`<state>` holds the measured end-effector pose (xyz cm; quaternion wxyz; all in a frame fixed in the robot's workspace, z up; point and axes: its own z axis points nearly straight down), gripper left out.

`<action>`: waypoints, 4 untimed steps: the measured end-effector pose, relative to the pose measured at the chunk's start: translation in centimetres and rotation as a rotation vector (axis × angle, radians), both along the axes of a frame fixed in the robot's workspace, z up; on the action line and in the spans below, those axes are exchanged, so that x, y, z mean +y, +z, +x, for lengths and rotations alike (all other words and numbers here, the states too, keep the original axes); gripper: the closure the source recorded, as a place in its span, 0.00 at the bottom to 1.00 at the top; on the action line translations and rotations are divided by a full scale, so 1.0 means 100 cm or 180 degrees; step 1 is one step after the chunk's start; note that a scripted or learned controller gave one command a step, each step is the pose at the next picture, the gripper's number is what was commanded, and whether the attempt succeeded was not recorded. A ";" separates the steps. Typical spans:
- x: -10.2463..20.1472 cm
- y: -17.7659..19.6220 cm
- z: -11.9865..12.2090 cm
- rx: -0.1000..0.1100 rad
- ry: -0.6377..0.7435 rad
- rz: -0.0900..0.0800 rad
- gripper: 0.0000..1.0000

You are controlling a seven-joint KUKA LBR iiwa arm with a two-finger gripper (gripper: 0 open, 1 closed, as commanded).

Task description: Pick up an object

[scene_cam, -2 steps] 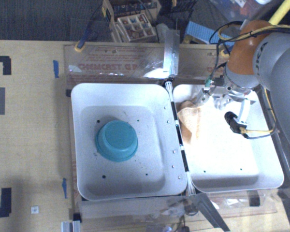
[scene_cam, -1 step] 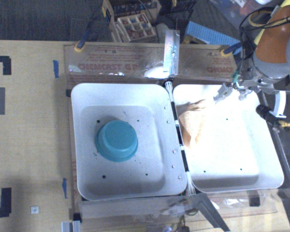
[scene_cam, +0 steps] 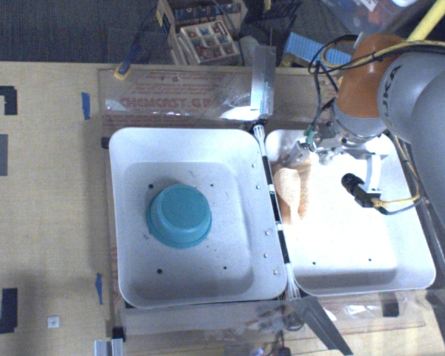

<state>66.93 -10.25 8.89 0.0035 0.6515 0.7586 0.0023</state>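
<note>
Pale wood tabletop [scene_cam: 37, 221] at left carries black marks and blue tape. The left bin [scene_cam: 133, 154] holds a teal bowl [scene_cam: 179, 214]. Faint red lettering above it can't be read. In the right bin [scene_cam: 356, 265], a tan object [scene_cam: 291, 188] hugs the left wall; the gripper [scene_cam: 311, 148] hovers just above it, its state I cannot tell.

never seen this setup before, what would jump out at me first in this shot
The teal bowl stands out most, upside down near the middle of the left bin. Next is the grey arm with its orange band, reaching in from the right over the right bin, its gripper at that bin's upper left corner. Just below it lies a pale orange object against the bin's left wall.
</note>
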 end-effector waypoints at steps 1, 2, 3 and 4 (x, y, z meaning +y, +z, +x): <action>-0.018 0.000 -0.002 0.0033 0.0883 0.0017 0.00; -0.019 0.013 0.001 -0.0006 0.0876 0.0001 1.00; -0.013 0.000 -0.002 0.0004 0.0969 -0.0009 1.00; 0.054 0.097 -0.001 0.0009 0.0455 -0.0004 1.00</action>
